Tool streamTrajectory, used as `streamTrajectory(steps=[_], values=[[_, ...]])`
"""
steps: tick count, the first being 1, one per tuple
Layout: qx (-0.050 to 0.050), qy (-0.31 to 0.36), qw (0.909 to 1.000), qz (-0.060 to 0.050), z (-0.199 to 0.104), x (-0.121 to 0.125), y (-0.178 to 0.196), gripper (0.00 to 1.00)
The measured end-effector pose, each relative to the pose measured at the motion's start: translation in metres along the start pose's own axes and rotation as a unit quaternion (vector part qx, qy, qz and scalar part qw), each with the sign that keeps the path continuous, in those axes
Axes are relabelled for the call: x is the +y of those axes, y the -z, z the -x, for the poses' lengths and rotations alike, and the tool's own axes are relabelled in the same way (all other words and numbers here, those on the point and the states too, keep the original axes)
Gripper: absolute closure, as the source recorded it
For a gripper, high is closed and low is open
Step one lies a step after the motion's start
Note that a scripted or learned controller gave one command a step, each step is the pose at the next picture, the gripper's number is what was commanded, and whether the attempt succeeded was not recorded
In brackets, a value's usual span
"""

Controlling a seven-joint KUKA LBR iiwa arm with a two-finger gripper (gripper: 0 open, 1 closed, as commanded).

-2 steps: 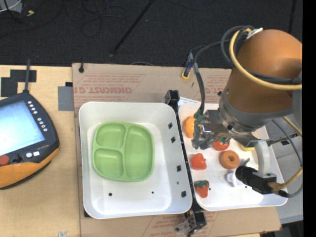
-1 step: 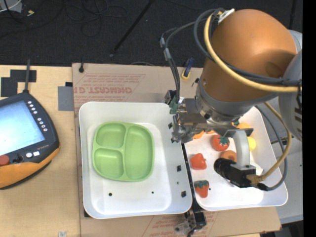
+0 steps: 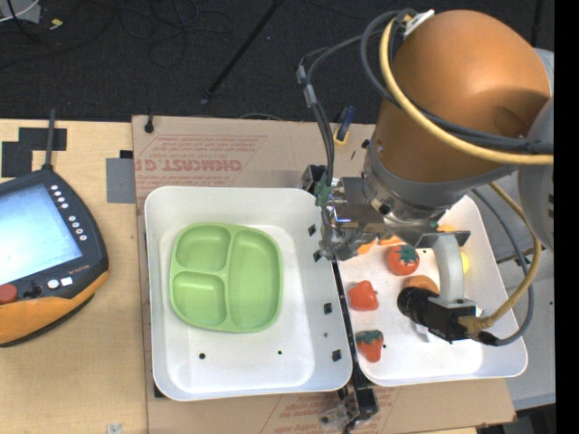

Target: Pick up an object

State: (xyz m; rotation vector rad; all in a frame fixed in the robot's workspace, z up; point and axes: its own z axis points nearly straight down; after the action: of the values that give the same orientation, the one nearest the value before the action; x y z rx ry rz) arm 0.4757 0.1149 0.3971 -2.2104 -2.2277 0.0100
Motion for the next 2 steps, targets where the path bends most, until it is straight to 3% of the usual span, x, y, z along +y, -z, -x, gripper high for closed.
streamTrajectory(steps=[1,2], values=[[0.0,-0.005,1.0,0.001,0.044,0.0,-0.016,1.0],[0.002,-0.001,1.0,0.005,-0.003,0.0,0.05,1.0]])
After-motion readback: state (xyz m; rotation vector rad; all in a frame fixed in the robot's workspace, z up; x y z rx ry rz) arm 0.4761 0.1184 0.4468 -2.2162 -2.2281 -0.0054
